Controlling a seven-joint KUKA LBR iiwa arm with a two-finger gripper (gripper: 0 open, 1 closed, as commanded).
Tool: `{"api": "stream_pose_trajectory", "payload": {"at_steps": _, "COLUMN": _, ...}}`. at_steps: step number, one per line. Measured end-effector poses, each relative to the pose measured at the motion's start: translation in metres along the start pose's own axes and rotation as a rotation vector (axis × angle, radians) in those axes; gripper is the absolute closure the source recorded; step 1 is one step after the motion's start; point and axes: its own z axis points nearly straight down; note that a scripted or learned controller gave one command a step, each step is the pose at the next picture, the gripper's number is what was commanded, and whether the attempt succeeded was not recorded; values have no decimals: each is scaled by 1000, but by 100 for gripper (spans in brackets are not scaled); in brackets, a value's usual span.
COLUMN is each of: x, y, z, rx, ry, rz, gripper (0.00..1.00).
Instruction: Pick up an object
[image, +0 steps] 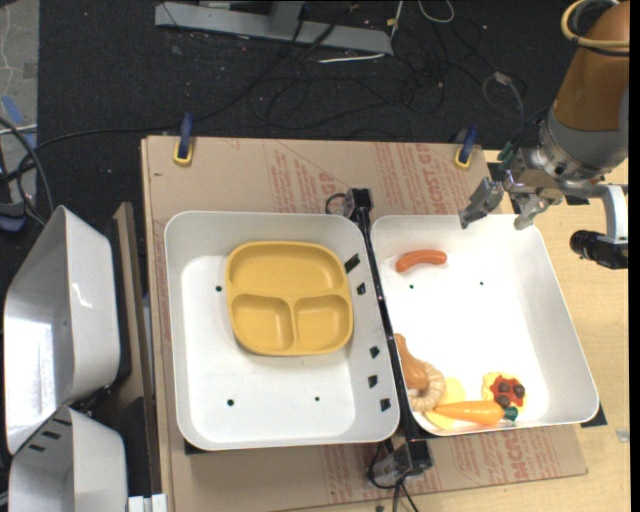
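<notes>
My gripper (502, 207) hangs open over the far edge of the right bin (560, 300), with nothing between its fingers. An orange sausage (420, 260) lies in that bin's far left part, to the lower left of the gripper and apart from it. At the near side of the same bin lie a shrimp-like piece (418, 376), a carrot (468, 410) and a small yellow pizza slice (504, 388). A yellow divided plate (290, 298) sits in the left bin (200, 400).
The bins rest on a cardboard sheet (300, 165) held by two yellow clamps (183, 150) at its far edge. More white bins (55, 320) stand off to the left. Cables lie on the dark floor behind.
</notes>
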Motion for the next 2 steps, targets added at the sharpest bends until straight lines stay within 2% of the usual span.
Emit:
{"api": "stream_pose_trajectory", "payload": {"at_steps": 1, "x": 0, "y": 2, "z": -8, "rx": -13, "ry": -2, "rz": -2, "gripper": 0}}
{"api": "stream_pose_trajectory", "payload": {"at_steps": 2, "x": 9, "y": 4, "z": 51, "rx": -7, "ry": -1, "rz": -4, "gripper": 0}}
